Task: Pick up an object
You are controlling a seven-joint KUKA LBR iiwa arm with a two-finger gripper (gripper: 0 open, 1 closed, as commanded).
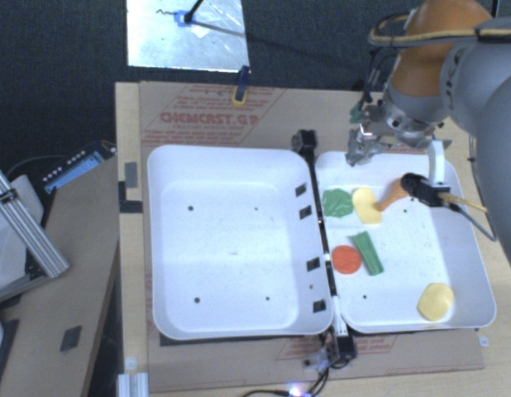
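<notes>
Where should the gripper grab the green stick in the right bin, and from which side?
Grip the green stick across its narrow width near mid-length, coming straight down from above. It lies flat and slanted on the right bin floor. The orange disc sits against its left side, so a grasp slightly toward the upper end probably leaves more finger room.

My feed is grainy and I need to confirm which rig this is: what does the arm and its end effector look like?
A bulky grey arm with a rounded orange band above the wrist, thin dark cables looping beside it. The end effector is small, metallic grey, with dark wiring.
</notes>
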